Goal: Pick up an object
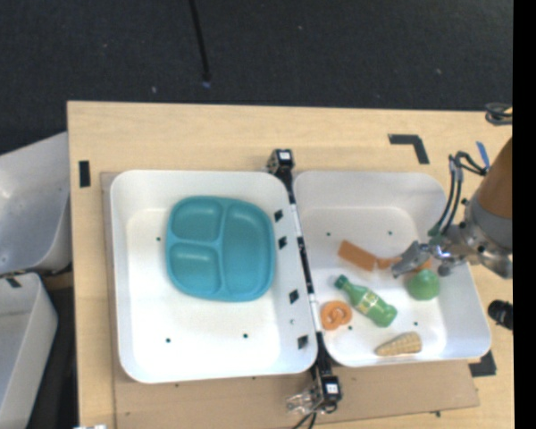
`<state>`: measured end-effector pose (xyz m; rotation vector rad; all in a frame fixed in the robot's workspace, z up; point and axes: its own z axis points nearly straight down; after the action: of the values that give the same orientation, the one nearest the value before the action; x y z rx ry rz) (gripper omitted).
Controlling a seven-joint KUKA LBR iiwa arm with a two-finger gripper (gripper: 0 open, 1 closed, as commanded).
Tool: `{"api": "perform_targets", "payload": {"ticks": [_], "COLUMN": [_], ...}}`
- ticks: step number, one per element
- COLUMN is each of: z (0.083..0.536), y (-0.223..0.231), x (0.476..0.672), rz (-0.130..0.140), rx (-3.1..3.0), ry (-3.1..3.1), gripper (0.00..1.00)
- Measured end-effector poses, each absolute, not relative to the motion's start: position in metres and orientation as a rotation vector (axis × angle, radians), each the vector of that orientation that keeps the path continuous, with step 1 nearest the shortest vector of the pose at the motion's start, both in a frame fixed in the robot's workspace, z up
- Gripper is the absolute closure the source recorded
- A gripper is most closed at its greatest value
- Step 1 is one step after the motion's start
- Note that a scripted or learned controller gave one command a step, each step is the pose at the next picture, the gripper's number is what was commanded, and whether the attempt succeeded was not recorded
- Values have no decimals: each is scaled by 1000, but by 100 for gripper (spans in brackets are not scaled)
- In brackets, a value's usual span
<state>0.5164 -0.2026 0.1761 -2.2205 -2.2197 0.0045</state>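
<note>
While the gripper (417,259) hangs low inside the right bin (366,189), its jaws look spread with nothing pinched between them, though they are small and blurred, and a green ball (423,285) sits just below and beside them, possibly touching. Relative to that ball, an orange block (358,256) lies near on the left, a green bottle (364,299) lies lower left with an orange ring (336,315) beyond it, and a tan cone (399,345) lies below. A likely failure is the round ball rolling away when the jaws close, or one finger catching the block's end instead.
</note>
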Motion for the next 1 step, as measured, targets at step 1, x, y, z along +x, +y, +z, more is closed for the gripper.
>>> {"api": "perform_targets", "payload": {"ticks": [1], "z": [126], "y": [-217], "x": [522], "rz": [0], "rx": [-2240], "ry": [-2233], "gripper": [0]}}
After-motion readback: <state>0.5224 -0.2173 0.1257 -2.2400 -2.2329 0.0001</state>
